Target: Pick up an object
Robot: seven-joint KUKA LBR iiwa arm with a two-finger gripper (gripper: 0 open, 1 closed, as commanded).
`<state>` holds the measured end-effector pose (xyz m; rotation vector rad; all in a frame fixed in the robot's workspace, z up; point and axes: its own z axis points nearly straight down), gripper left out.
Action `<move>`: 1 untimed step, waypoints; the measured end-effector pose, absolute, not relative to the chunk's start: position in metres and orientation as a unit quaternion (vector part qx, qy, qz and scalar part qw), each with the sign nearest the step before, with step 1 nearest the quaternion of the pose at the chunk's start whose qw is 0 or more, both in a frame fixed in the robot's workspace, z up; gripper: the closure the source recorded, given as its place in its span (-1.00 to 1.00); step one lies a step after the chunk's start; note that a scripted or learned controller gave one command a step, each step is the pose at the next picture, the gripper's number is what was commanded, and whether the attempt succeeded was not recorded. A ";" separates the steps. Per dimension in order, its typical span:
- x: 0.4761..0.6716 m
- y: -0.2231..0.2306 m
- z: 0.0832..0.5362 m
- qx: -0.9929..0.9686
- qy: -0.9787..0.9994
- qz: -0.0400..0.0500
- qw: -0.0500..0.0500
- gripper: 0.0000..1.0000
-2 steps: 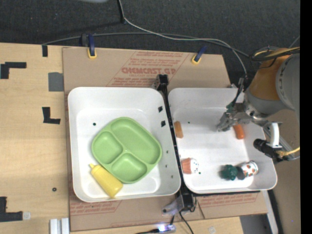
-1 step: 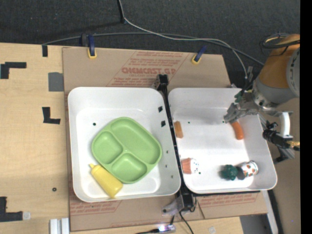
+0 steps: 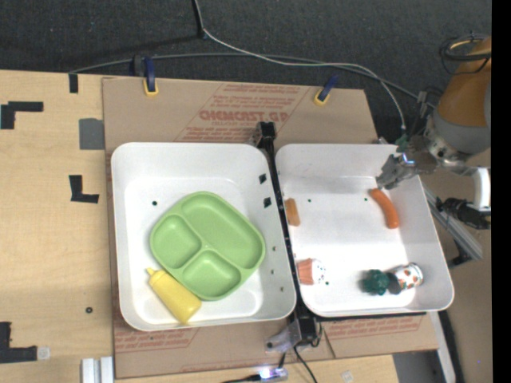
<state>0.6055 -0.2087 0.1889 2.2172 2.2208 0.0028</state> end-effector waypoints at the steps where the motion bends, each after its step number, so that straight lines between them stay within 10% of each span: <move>1: 0.603 -0.199 0.238 0.706 0.708 0.001 0.002 1.00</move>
